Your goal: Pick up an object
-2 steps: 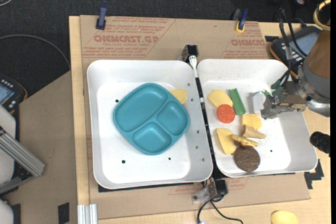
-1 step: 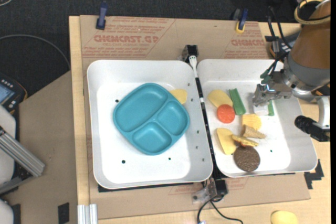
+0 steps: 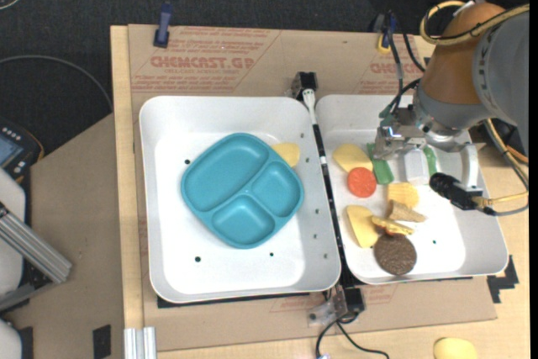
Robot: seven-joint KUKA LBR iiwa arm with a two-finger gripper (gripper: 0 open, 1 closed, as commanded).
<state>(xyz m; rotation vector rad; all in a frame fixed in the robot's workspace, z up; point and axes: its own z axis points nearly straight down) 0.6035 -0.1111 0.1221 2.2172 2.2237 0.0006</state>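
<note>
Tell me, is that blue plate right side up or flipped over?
Right side up: the blue plate shows three hollow compartments facing upward, lying flat in the left bin.

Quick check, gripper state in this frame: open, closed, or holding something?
Gripper: cannot be told; it sits low over the right bin beside the green piece.
</note>
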